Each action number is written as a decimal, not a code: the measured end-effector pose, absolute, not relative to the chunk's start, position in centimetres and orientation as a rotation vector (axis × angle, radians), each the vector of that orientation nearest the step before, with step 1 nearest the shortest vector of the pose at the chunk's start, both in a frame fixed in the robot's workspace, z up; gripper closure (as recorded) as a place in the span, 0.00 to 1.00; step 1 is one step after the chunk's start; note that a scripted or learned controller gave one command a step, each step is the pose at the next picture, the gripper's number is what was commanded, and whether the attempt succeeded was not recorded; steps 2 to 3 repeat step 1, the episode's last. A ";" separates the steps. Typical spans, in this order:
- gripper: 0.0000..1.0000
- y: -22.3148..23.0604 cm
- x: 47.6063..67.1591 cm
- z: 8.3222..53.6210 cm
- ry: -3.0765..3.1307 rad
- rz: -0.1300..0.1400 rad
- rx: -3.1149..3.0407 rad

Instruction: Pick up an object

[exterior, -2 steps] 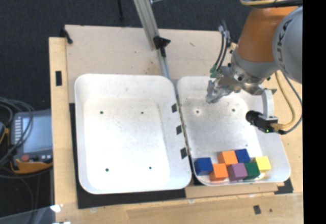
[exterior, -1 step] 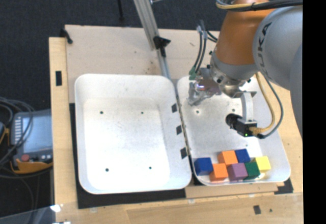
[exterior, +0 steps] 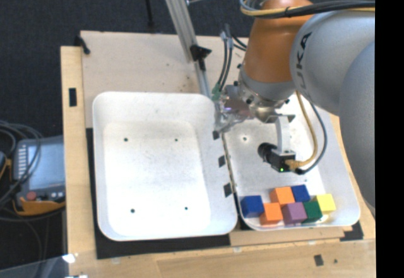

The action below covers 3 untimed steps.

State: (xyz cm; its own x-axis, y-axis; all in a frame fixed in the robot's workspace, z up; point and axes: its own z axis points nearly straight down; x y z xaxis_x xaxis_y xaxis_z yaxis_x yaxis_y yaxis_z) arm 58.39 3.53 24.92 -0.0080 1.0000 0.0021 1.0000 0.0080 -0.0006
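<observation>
The blocks (exterior: 293, 212) are bunched at the near end of the right bin (exterior: 250, 163), so a clean grasp is judged awkward. The gripper (exterior: 226, 112) is held at the far corner, well apart; its state cannot be told.

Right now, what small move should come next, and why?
Probably shift the gripper toward the near end of the right bin: the blocks all cluster there, while the gripper hangs over the bin's bare far corner.
</observation>
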 end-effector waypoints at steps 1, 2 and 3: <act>1.00 9.4 57.9 24.7 -2.229 -0.001 -2.211; 1.00 9.4 57.9 24.7 -2.229 -0.001 -2.211; 1.00 9.4 57.9 24.7 -2.229 -0.001 -2.211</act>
